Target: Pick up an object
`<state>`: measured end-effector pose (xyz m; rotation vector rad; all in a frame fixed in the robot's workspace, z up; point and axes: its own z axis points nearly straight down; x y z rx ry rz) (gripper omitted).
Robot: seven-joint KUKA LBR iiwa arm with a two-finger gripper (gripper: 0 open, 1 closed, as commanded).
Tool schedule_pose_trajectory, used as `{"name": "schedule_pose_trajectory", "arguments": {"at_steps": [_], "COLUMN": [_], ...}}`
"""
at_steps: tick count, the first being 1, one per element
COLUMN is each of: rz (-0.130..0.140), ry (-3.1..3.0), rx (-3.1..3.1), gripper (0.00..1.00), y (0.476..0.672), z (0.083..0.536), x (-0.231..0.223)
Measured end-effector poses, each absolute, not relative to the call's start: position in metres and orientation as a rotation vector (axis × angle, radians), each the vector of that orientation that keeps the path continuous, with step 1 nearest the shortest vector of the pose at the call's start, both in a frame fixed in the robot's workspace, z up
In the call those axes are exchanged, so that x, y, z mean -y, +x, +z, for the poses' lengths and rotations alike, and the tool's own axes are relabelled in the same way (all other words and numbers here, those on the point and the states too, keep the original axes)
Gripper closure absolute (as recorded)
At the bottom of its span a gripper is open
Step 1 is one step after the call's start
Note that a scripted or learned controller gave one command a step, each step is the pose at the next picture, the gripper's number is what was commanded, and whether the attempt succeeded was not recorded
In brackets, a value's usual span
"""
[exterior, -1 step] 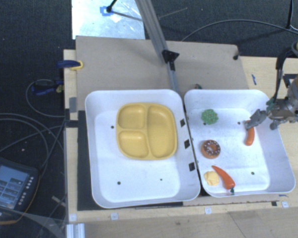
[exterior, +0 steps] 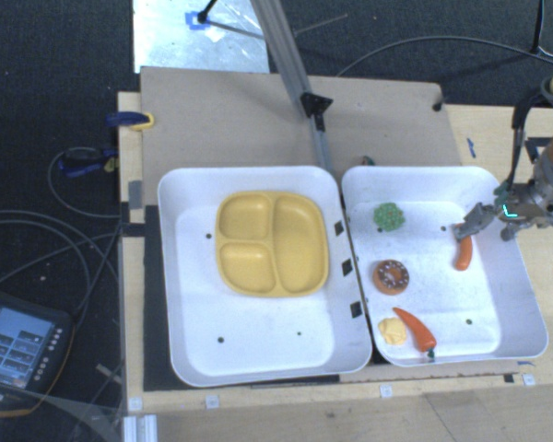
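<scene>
Clearly my gripper (exterior: 472,223) hung over the right bin (exterior: 525,288), just above the sausage (exterior: 463,252), and nothing sat between its fingers; whether they were spread or pressed together I could not tell. To do the pick well, I judged I should centre over the sausage's middle, turn the fingers across its short width, then descend straight; the broccoli (exterior: 388,216), donut (exterior: 391,276) and pepper (exterior: 415,329) lay apart, so crowding seemed unlikely; the tray (exterior: 272,244) sat in the left bin (exterior: 189,274).
</scene>
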<state>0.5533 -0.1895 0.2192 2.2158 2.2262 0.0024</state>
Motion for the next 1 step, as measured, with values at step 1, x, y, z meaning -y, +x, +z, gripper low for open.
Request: {"name": "schedule_pose_trajectory", "arguments": {"at_steps": [1], "rz": [-0.003], "ry": [2.222], "rx": [-2.226], "gripper": [0.00], "y": [0.5526], "z": [0.1573], "x": [0.1846]}}
